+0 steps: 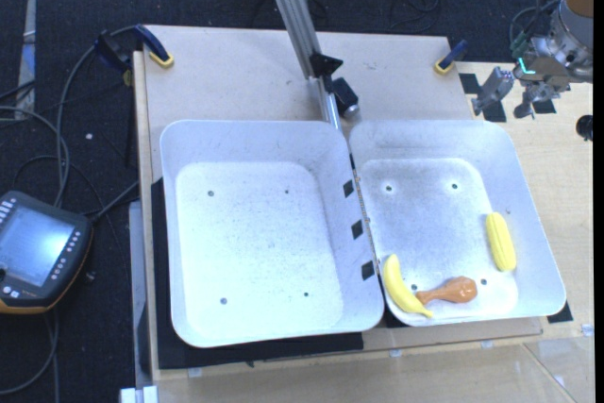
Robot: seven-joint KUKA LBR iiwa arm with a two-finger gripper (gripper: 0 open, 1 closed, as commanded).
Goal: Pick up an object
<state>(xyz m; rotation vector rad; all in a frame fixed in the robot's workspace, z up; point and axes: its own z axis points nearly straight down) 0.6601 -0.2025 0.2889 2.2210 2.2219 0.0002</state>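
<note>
Look at the right-hand bin (528, 203): all three objects sit along its near edge. You see a yellow banana (402, 287) lying curved against the bin's inner wall, close to the seam where the two bins meet. Touching its lower end is an orange-brown drumstick-shaped toy (449, 292), its thin handle pointing toward the banana and its rounded bulb toward the right. Apart from these, nearer the right wall, a short yellow corn-like piece (501, 242) lies roughly lengthwise, its surface ridged and glossy. The left-hand bin (189, 156) shows only speckled white floor.

Your gripper (515, 99) hangs at the upper right, over the bench beyond the far right corner of the right bin, well apart from every object. Its two dark fingers stand spread, with nothing between them.
</note>
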